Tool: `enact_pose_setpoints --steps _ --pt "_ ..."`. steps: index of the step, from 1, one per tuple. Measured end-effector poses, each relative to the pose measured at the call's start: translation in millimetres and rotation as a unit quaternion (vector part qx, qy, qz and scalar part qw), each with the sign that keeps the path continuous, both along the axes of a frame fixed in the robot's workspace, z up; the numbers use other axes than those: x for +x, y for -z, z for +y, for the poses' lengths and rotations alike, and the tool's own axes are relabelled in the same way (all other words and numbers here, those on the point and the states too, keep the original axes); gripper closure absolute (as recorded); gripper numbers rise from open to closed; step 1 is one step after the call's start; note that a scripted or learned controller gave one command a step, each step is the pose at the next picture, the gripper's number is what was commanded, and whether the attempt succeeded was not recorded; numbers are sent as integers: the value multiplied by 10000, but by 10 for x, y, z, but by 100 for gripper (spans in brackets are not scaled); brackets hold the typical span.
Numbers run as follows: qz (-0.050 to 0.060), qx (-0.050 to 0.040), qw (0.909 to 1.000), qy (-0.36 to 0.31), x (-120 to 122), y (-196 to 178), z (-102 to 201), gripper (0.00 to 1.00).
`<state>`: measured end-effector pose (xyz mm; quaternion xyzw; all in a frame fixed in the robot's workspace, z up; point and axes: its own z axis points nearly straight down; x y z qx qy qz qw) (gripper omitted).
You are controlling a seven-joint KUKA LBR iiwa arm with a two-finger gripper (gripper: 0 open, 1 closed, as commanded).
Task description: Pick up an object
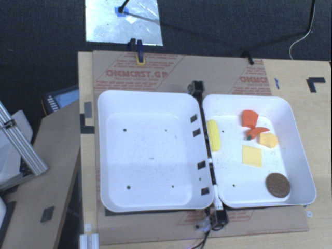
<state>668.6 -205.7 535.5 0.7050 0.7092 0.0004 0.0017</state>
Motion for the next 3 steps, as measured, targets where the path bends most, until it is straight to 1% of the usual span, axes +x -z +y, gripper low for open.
enact_pose_setpoints --steps 3 --pt "1 1 10000 1 0 0 0 100"
